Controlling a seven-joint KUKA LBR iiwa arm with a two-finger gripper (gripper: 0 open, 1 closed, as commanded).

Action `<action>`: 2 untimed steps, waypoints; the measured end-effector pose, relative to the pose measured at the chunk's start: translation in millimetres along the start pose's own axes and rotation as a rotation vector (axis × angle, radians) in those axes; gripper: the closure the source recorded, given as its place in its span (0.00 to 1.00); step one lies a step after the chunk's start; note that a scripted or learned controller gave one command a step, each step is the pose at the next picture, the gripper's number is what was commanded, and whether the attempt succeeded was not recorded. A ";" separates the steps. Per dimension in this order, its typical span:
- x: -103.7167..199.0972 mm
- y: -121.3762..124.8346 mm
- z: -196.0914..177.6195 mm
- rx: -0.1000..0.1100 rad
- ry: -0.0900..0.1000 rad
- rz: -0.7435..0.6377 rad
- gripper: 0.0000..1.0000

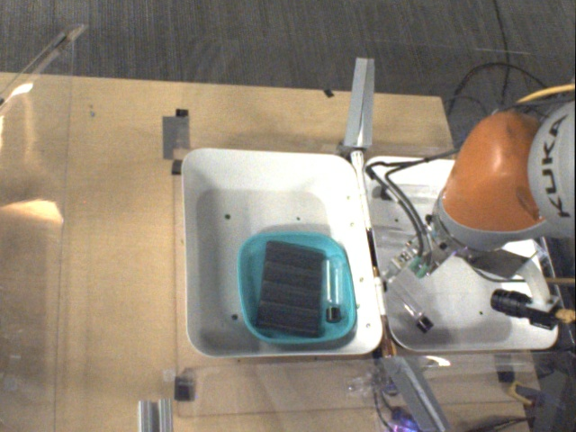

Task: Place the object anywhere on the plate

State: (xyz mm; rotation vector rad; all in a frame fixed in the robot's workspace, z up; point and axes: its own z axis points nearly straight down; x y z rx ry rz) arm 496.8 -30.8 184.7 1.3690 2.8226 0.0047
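**On the plate in the left bin: a dark ribbed block, with the arm over the right bin**

Inside the left bin [202,241], a teal plate [340,268] sits toward the near right corner, close to the bin's right wall. A dark, ribbed rectangular object [292,288] lies flat on the plate, covering most of its middle and left part, its long side running roughly from the far edge of the plate to the near edge, tilted slightly. A strip of bare teal shows along the plate's right side, and a small dark spot sits there near the object's lower right corner; what that spot is cannot be told.

Over the right bin [468,327], the arm [490,174] fills the upper part, its orange band facing the camera. Cables run from the divider between the bins toward the wrist. The jaws [416,273] point down and to the left near the right bin's left wall, well apart from the plate and the object; whether they are open or closed cannot be told, as the arm's body hides most of them. Nothing can be seen between them.

Both bins rest on a pale wooden counter [99,268], with a clear panel reflecting light at its left edge.
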 end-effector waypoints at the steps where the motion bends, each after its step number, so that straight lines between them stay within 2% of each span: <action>1: 34.4 59.6 -1.1 -0.003 -0.002 -0.114 1.00; 2: 34.2 59.5 -1.1 -0.003 -0.002 -0.113 0.00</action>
